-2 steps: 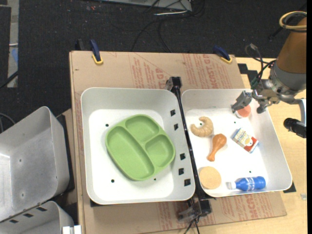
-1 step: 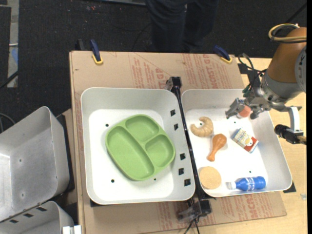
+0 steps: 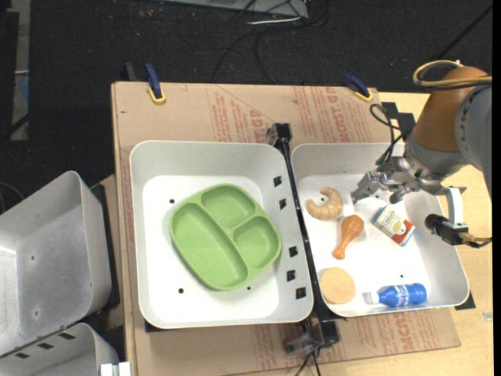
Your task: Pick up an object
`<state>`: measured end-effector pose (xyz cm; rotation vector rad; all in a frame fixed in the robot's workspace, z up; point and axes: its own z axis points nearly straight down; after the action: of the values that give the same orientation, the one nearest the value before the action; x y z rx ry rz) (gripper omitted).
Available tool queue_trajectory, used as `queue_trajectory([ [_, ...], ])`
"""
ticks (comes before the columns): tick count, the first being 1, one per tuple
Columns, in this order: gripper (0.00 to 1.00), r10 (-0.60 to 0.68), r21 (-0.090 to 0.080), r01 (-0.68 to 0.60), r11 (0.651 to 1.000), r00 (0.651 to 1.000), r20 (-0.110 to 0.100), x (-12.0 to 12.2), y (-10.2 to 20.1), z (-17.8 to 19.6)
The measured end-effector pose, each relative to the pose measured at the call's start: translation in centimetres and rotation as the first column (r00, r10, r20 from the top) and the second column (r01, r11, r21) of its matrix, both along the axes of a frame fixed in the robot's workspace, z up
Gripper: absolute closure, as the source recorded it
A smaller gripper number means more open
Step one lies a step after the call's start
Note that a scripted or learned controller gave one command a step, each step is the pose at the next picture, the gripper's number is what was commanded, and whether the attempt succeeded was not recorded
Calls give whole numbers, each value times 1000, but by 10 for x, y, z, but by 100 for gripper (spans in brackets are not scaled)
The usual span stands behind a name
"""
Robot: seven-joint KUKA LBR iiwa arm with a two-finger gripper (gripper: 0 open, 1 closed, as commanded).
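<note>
Camera view — gripper [image 3: 381, 186] above right bin [image 3: 454, 276], near croissant [image 3: 326, 204], carton [image 3: 392, 222].

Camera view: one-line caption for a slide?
Arm's gripper hovers over the right bin of toy food; green tray sits in the left bin.

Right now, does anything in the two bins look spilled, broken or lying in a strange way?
Nothing stands out. The green divided plate lies flat in the left bin. In the right bin, the croissant, drumstick, small carton, round biscuit and blue bottle lie apart, none spilled. The bottle is on its side.
</note>
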<state>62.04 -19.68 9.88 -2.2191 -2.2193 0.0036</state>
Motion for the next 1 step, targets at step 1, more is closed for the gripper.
queue_trajectory([
  [1, 100, 2, -2, -2, 1000, 1000, 7, 2, 0, 14],
])
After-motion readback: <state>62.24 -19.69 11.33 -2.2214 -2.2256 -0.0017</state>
